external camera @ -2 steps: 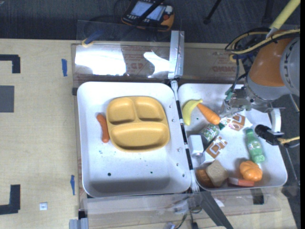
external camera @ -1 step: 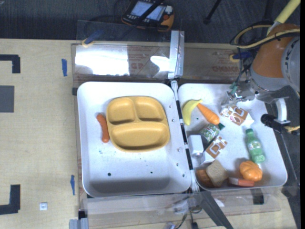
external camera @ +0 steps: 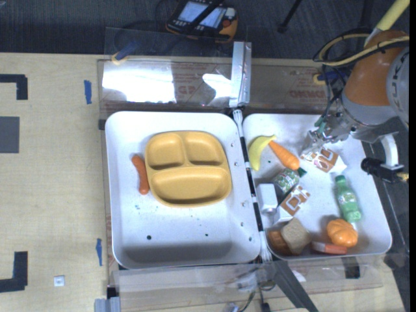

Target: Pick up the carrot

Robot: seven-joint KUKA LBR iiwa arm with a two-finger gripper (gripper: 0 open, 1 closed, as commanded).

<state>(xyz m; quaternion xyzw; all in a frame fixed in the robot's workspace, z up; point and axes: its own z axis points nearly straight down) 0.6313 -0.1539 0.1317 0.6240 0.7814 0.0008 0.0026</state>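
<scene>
- Carrot, the orange tapered plastic one (external camera: 284, 155), lies unlifted in the right white bin (external camera: 380, 197), beside the yellow banana (external camera: 259, 149).
- Gripper (external camera: 323, 132) hovers near the carrot's right; whether the jaws are apart is unclear.

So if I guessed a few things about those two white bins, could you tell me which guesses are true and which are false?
1. The carrot lies in the right bin. True.
2. The yellow divided tray sits in the right bin. False: it sits in the left bin.
3. The carrot lies beside the banana. True.
4. The gripper has the carrot between its fingers. False: the carrot lies apart from it, on the bin floor.
5. The green bottle is in the left bin. False: it is in the right bin.
</scene>
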